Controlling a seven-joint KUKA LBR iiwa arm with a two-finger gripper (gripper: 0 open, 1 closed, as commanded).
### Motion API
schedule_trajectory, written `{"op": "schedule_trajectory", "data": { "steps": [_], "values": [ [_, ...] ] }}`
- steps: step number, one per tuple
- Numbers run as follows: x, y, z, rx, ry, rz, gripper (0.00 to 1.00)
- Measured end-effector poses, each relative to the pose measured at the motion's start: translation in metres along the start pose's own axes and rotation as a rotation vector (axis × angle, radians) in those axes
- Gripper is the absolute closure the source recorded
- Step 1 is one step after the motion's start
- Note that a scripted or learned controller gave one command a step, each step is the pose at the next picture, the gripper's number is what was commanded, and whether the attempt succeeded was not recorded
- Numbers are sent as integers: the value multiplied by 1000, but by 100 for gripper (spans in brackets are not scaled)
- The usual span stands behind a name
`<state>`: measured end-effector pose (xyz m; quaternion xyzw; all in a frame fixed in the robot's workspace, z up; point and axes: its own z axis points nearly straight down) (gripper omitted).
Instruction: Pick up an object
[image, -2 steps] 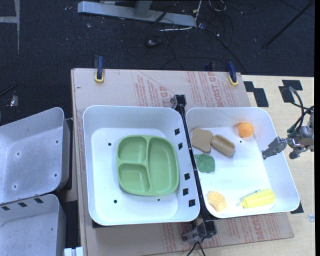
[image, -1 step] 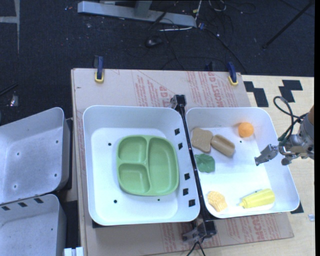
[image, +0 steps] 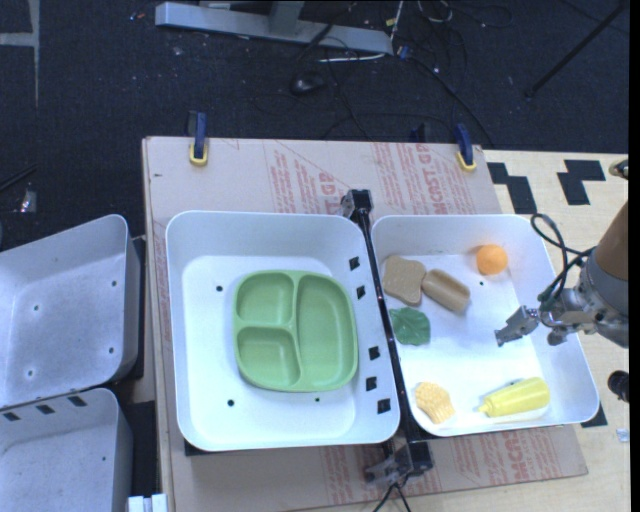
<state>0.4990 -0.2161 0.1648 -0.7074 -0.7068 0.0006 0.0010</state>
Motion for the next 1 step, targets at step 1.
{"op": "schedule_trajectory", "data": {
  "steps": [1],
  "values": [
    [-3,2,43,-1,0,0,0]
  ]
}}
